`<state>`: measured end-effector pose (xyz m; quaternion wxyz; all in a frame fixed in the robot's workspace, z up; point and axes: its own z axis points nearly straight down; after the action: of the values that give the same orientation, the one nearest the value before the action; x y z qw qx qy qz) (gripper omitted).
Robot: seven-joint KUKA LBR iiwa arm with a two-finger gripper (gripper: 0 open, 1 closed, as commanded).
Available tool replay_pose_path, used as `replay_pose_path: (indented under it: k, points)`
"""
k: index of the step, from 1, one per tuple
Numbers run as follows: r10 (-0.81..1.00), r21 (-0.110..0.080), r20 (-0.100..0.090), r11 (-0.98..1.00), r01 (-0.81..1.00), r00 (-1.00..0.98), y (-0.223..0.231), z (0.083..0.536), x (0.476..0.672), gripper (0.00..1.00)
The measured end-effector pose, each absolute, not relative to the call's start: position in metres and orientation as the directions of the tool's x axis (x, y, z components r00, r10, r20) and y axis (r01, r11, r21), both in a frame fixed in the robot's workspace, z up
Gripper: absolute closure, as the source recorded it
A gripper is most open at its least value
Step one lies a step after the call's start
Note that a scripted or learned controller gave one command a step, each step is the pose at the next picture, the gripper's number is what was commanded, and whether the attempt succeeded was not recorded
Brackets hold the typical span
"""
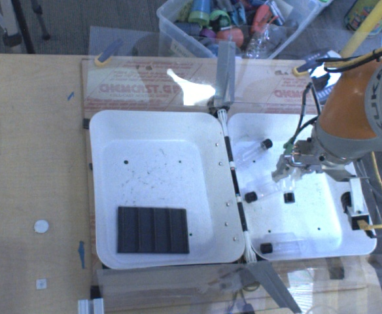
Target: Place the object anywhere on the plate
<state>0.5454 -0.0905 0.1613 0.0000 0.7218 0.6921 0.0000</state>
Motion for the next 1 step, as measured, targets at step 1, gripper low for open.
replay_pose_path:
  k: [1]
  points:
    - [0.988,0.002,-0.001,0.152,0.988,-0.152,-0.0156,0.1844,0.5518,1.0]
